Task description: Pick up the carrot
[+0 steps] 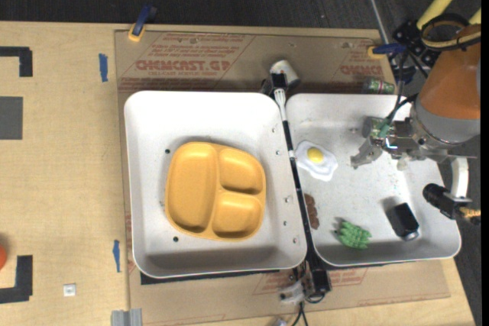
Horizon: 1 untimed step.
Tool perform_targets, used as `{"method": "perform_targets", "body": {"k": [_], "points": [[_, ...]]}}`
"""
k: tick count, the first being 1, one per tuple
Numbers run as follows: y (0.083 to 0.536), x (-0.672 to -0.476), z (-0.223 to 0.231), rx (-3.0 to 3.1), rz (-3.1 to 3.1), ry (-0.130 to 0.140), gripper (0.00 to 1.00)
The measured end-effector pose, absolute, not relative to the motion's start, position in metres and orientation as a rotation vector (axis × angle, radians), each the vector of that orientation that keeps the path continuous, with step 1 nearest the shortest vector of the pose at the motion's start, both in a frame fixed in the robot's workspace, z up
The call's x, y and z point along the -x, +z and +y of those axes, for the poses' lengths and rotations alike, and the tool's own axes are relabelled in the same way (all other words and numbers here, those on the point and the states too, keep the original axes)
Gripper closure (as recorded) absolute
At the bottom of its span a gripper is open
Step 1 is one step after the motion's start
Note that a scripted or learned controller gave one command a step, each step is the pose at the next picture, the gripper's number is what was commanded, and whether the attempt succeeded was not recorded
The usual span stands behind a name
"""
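Counter [61, 164]: tan board surface carrying two shallow white bins side by side. Left bin [145, 164]: held one yellow divided tray [216, 189] with three compartments, lying flat near the bin's middle. Right bin [435, 240]: held a toy fried egg [315, 160] near its left wall; a small brown piece [310, 204] just beside that same wall, below the egg; a green leafy item [352, 234] near the front wall; a black block [403, 219] toward the front right corner. Arm [451, 99]: grey with orange band, reached in from the right over the right bin. Hand [374, 143]: hung above the bin's upper middle, to the right of the egg and apart from it; whether open or closed could not be told. Orange item [2, 257]: lay on the counter at the view's left edge, cut off by it, well apart from both bins; whether this was the carrot could not be told.
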<state>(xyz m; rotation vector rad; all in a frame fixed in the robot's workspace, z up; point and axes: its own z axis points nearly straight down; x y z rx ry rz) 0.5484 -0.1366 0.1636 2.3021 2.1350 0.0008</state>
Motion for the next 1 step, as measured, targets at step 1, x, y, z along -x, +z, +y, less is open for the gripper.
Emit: {"method": "perform_targets", "body": {"k": [1], "points": [[0.0855,-0.5153,-0.0910,-2.401,2.026,0.002,0.00]]}}
